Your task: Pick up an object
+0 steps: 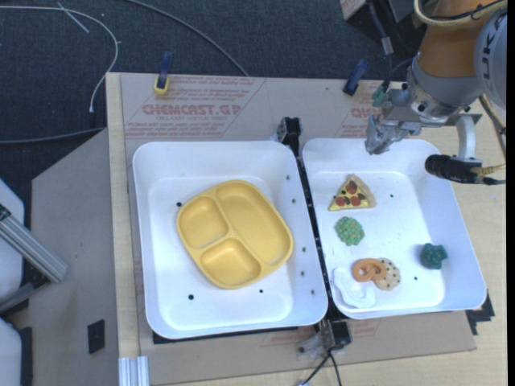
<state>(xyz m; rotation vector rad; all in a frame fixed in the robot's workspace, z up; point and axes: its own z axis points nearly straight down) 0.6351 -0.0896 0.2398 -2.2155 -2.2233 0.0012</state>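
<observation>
A cardboard-covered bench (201, 103) holds two white bins. The gripper (378, 143) hangs over the right bin's (463, 240) far rim, grasping nothing visible; whether it is spread I cannot tell. The pizza slice (352, 194) lies nearest; descending here risks striking the rim.

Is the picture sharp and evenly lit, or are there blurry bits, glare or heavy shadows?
Camera view: light is soft and even, shadows faint. The yellow tray and pizza slice toy look fairly crisp, only slightly grainy. The right bin is bright white, nearly washed out. The gripper and the arm's orange band look softer, a little blurred.
</observation>
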